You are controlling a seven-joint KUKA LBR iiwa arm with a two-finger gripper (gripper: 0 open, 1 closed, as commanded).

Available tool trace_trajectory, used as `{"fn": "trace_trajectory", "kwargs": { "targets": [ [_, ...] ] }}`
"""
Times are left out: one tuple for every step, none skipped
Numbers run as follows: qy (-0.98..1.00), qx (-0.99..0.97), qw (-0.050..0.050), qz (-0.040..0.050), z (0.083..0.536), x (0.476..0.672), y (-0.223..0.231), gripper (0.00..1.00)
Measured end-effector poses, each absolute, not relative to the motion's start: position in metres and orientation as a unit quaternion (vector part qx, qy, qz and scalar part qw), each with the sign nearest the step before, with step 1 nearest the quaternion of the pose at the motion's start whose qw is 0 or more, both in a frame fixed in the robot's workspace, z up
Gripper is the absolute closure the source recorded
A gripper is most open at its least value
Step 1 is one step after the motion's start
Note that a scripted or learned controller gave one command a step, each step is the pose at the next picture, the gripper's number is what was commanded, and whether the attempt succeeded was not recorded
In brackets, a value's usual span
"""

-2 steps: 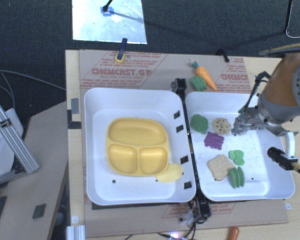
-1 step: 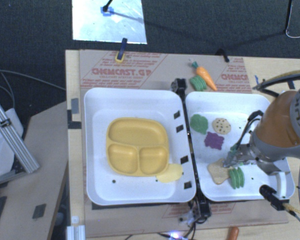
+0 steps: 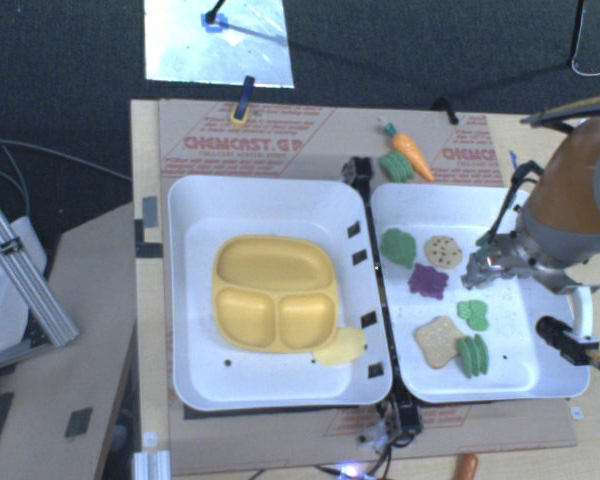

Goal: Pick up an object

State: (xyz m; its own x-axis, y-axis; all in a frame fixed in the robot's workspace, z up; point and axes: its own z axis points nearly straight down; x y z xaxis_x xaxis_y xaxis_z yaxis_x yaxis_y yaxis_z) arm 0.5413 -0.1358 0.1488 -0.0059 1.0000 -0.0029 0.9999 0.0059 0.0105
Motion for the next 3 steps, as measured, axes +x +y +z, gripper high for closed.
{"fn": "trace_trajectory", "kwargs": {
  "targets": [
    [0.707, 0.707, 0.005, 0.0035, 0.087, 0.489, -0.127, 1.0],
    [0.712, 0.702, 0.007, 0.0074, 0.192, 0.585, -0.051, 1.0],
    [0.71, 0.704, -0.004, -0.001, 0.184, 0.482, 0.0, 1.0]
  ]
}}
